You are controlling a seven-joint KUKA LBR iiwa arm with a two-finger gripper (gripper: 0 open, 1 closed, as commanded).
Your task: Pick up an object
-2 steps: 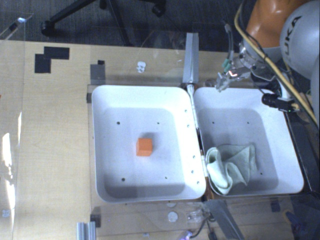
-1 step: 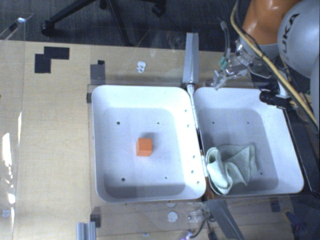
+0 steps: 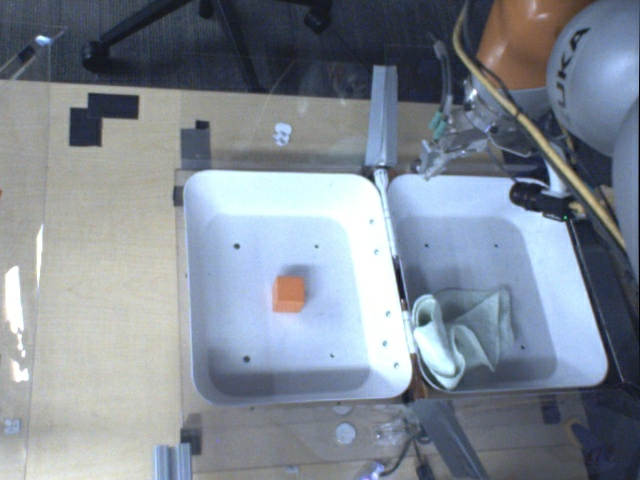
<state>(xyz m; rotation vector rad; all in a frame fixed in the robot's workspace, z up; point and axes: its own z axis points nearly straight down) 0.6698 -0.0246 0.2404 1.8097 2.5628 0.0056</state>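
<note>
Looking first at what we might pick, we find an orange cube (image 3: 289, 294) lying near the middle of the left bin (image 3: 215, 193), apart from every wall, flat on the white floor. In the right bin (image 3: 590, 368) a pale crumpled cloth (image 3: 466, 332) is bunched against the near left corner, touching or very nearly touching the wall that divides the two bins.

Our gripper (image 3: 432, 163) sits above the far rim of the right bin, close to the metal post (image 3: 380, 116) between the bins, well apart from both cube and cloth. It carries nothing that we can see. The fingers are a small pale tangle of metal against the bench, and we cannot tell how far apart they stand. Behind it the arm (image 3: 585, 48) rises to the right with its cables (image 3: 545, 153) draped across the bin's far right corner.

We judge the pick not yet begun. From here, several things could spoil it. Descending on the cloth, the fingers may pinch only a loose fold, which could slip out as we lift; its place against the wall also leaves little room for a finger on that side. Going for the cube, a small misalignment could nudge it sideways instead of straddling it. Crossing between bins, we risk clipping the dividing rim or the post.
</note>
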